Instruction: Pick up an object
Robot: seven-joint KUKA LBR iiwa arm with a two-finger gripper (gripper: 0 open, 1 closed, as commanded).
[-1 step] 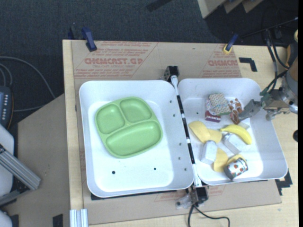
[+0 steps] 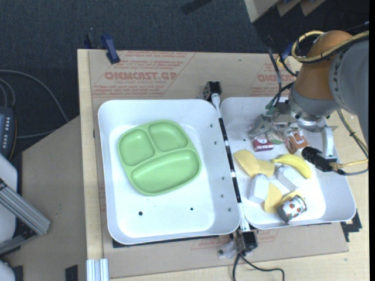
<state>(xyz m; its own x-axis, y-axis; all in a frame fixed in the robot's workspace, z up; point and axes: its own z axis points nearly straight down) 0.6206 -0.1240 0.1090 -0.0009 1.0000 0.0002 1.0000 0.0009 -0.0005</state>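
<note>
Two white bins sit on the table; the left bin holds a green tray. Low in the right bin, the pincer hangs over small packets near a banana; its opening cannot be told. Nothing looks lifted yet.

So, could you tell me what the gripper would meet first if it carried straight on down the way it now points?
Probably the small red-and-white packet lying in the right bin, just under the gripper. Depth is hard to judge from this slanted view, so it may land on the bin floor beside it instead.
</note>
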